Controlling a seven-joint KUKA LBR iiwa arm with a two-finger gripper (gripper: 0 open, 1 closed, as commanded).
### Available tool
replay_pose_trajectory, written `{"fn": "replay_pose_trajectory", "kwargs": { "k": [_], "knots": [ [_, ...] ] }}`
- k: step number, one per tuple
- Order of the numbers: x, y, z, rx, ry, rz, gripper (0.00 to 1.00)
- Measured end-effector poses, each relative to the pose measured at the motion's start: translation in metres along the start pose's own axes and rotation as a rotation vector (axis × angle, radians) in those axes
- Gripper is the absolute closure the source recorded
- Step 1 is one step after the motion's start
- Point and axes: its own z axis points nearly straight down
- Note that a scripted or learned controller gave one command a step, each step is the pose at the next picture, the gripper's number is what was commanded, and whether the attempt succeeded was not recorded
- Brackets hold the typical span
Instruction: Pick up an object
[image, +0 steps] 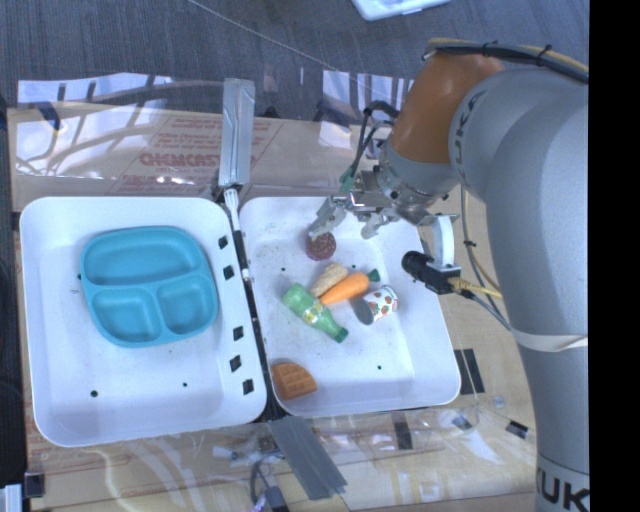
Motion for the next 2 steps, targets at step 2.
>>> {"fn": "replay_pose_trajectory", "kwargs": {
  "k": [2],
  "knots": [
    [-0.024,-0.112,0.105,-0.001,-0.001,0.003,0.00]
  ]
}}
